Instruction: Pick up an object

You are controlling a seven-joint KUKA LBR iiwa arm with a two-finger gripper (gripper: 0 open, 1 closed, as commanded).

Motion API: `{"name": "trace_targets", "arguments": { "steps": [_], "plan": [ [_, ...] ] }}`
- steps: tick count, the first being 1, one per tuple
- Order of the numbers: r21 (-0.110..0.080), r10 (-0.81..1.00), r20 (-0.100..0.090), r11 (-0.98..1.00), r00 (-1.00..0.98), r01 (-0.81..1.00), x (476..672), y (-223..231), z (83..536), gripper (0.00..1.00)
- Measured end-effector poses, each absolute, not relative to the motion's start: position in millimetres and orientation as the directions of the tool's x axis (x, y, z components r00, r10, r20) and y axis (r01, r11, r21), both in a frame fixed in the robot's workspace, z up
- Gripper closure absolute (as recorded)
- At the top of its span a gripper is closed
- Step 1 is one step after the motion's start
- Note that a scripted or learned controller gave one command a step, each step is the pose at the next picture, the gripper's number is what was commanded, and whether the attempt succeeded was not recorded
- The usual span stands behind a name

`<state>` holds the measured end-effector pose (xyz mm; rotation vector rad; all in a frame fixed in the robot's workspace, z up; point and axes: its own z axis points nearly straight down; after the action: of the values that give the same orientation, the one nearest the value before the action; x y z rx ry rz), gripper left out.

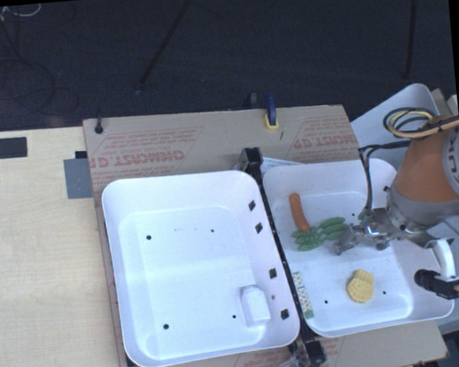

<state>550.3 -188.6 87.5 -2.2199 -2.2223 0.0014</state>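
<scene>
**Op:** Starting at the left, I see the left bin (137, 228), glossy white plastic, with one small white block (255, 304) near its lower right corner.

**Desk:** And the right bin (326, 179)?

**Op:** An orange carrot (298, 211) lies with its long axis running up and down the view. Just beside it is a green pea pod (321, 233), bumpy and leafy, stretched left to right. Lower down sits a knobbly yellow corn piece (360, 285).

**Desk:** Where's the pincer?

**Op:** The pincer (350, 241) sits low at the pod's right end, so the pod lies just to its left, long axis pointing toward it. I judge that the nearest target. Whether the pincer is parted or closed, I cannot tell; nothing visibly sits in it.
</scene>
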Motion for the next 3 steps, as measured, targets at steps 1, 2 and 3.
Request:
{"name": "trace_targets", "arguments": {
  "steps": [1, 2, 3],
  "plan": [
    [0.002, 1.000, -0.002, 0.001, -0.001, 1.000, 605.7, -207.7, 215.3, 0.00],
    [-0.003, 1.000, -0.001, 0.004, -0.004, 1.000, 604.7, -207.2, 221.8, 1.00],
    [-0.004, 1.000, 0.001, 0.001, -0.001, 1.000, 547.7, -212.6, 216.2, 1.00]
  ]
}}
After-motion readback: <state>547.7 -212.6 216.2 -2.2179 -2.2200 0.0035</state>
